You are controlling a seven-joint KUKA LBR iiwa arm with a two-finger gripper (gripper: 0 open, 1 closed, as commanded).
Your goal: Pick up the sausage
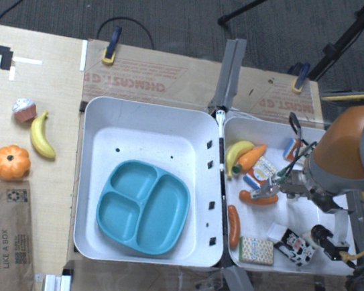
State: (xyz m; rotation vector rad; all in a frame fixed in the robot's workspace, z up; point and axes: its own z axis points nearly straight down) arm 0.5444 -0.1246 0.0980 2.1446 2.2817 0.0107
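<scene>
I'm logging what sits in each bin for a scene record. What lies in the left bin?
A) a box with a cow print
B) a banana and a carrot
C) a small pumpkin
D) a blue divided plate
D: the blue divided plate lies flat on the floor of the left bin, while the banana and carrot sit in the right bin.
</scene>
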